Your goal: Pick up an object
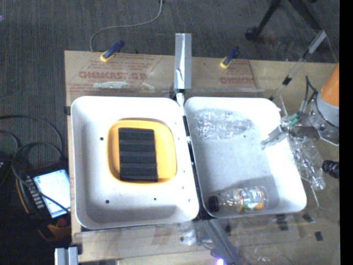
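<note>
Bottle (240,199) in right bin (231,153) near crumpled plastic (220,123)

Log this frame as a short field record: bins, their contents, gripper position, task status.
left bin: yellow tray with black ridged insert, lying flat
right bin: crumpled clear plastic near far wall; plastic bottle on its side by near wall
gripper: over right bin's right rim, apart from both objects
task status: nothing seen held; no pick yet
</note>
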